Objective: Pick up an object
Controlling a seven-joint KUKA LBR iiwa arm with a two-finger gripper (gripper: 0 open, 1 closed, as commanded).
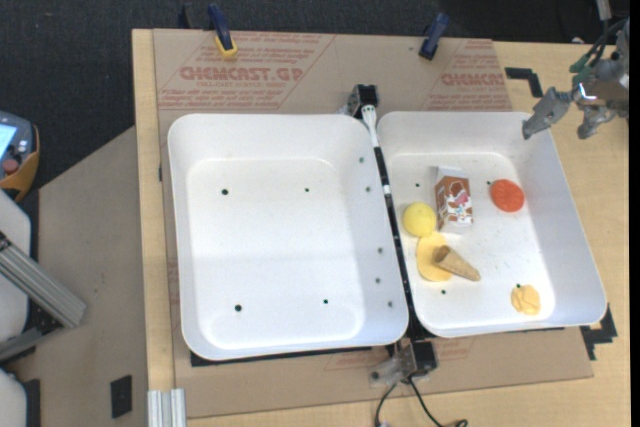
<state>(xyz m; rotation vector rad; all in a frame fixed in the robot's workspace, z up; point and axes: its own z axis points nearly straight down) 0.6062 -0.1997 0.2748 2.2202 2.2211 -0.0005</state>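
Observation:
The right bin (575, 245) holds several small objects. A red and white carton (454, 201) stands near its middle, with an orange-red ball (508, 196) to its right and a yellow ball (420, 219) to its left. A tan cone (462, 266) lies on a yellow piece (431, 260), and a small orange-yellow lump (526, 299) sits near the front right corner. My gripper (566, 118) hangs over the bin's far right corner, open, with nothing between its fingers, well apart from all the objects.
The left bin (182, 215) lies beside the right one, joined by a black divider strip (384, 205). Two clamps (222, 31) hold the cardboard base at the far edge. A cable (410, 395) runs off the front edge.

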